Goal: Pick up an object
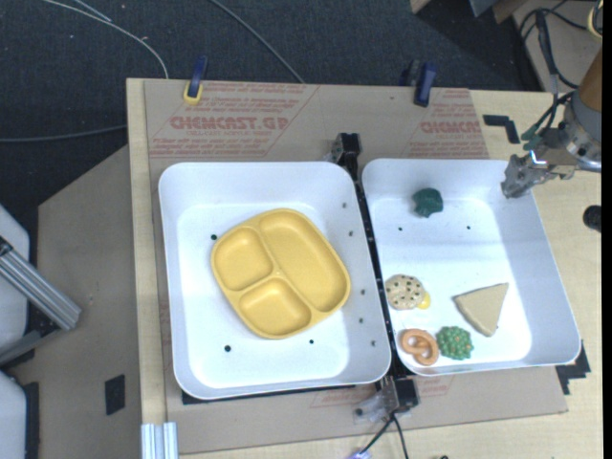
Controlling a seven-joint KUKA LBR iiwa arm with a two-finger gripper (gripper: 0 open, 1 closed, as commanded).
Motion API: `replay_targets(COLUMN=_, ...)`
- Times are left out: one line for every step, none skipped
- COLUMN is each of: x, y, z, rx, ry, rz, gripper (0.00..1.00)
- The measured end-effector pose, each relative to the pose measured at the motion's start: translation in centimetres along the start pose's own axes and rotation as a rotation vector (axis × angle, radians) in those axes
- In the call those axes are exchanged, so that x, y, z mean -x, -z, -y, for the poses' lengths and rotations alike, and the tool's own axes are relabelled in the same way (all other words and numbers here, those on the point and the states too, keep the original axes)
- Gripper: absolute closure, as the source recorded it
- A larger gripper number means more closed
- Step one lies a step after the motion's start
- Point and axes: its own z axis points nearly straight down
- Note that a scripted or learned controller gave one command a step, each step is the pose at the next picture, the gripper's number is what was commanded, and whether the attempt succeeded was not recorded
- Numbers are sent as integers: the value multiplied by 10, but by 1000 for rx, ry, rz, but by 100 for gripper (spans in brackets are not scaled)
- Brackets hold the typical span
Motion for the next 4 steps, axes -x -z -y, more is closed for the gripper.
replay_targets(x=-49, y=3, z=9, rx=-5, ry=0, rz=-3, gripper=100)
replay_targets(x=-105, y=-6, z=8, rx=-6, ry=4, rz=-4, gripper=100)
replay_targets(x=-152, y=-12, z=4, rx=-6, ry=4, rz=-4, gripper=100)
replay_targets(x=-206, y=-15, z=6, rx=-6, ry=2, rz=-4, gripper=100)
